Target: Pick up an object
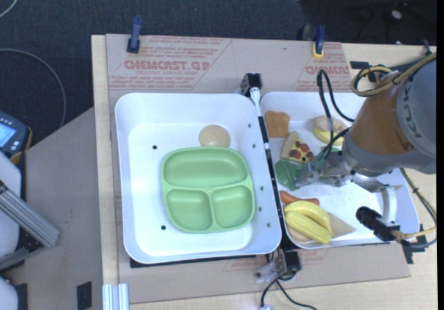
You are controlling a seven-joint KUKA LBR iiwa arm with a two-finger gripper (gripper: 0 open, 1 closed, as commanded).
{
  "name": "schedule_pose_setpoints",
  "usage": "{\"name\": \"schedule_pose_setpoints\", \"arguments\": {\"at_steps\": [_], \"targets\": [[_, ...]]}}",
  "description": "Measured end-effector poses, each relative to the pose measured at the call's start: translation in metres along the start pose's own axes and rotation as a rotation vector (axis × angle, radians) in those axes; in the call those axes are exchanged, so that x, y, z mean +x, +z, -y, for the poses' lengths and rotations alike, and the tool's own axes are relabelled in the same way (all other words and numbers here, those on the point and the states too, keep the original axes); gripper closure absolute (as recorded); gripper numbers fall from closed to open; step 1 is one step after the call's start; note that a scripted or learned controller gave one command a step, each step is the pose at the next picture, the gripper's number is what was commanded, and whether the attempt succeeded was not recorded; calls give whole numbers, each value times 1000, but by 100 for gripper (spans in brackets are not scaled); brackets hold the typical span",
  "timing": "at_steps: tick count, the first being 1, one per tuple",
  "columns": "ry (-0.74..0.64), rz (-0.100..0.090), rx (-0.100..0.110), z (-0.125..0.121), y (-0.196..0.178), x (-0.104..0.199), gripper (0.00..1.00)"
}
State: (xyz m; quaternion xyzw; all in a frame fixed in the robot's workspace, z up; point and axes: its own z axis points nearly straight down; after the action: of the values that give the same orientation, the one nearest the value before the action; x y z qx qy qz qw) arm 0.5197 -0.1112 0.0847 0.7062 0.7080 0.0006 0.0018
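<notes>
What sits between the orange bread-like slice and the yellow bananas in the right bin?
In the camera view, a pizza slice, a green leafy toy and a small orange carrot-like piece.

One fixed camera looks down at a slant on the bench (pixel 208 59), taking in both bins; the arm (pixel 388 128) enters from the right.

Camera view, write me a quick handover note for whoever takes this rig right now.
Pincer: low in the right bin, beside the green leafy item; its grip can't be judged from here.
Right bin also holds the pizza slice, orange piece, bananas and a carrot.
Left bin holds the green divided plate and a beige round piece.
Done: arm reached into the pile.
Left: secure one object and lift it out.
</notes>
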Motion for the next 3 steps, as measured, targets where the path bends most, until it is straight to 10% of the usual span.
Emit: {"name": "schedule_pose_setpoints", "arguments": {"at_steps": [1,2,3], "targets": [[4,-2,5,42,0,17,0],[1,0,1,-12,0,-2,0],[-4,0,-8,-54,-106,57,0]]}}
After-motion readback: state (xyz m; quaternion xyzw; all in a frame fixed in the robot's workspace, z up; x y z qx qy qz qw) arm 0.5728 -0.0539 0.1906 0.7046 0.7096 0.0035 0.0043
